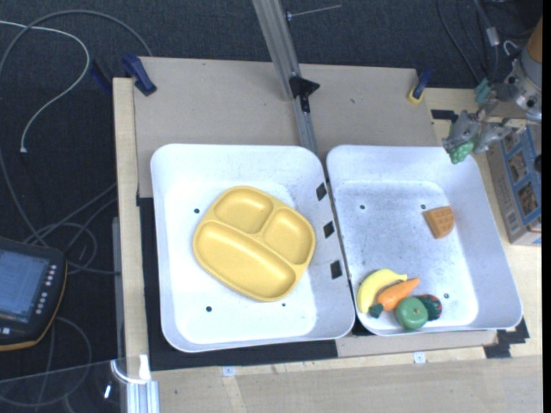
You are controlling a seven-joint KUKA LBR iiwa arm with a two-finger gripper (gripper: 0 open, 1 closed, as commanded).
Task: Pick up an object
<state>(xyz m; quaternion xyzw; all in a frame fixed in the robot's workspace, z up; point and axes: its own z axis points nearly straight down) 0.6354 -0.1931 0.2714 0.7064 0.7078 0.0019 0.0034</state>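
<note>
Two shallow white bins side by side on a tan bench board (224, 101), dark carpet all round. Left bin (172, 256) holding a yellow divided plate (254, 242) at centre. Right bin (482, 256) holding loose toy food.

Blue clamps at the board's far corners: one at 10 o'clock (138, 74), another with a yellow tip at 1 o'clock (420, 85). Aluminium post (274, 24) rising from the 12 o'clock edge, between the bins. White cables (52, 67) looping over the carpet at 9 to 10 o'clock. Teach pendant (26, 291) at 8 o'clock, cut off by the frame edge.

Gripper (461, 149) at 2 o'clock, over the far right rim of the right bin, green-tipped; arm mostly cut off at the frame edge. Fingers small and blurred, spread or pressed together not possible to tell; nothing seen between them.

In the right bin: orange-brown wedge (439, 222) alone at 3 o'clock, apart from the rest. Clustered in the near corner at 5 o'clock: banana (375, 286), carrot (398, 292) lying across it, green round fruit (413, 313) touching the carrot. Dark red item (431, 304) behind the green fruit, mostly hidden, kind unclear.

Printed box (519, 188) just beside the right bin at 3 o'clock, partly cut off.
</note>
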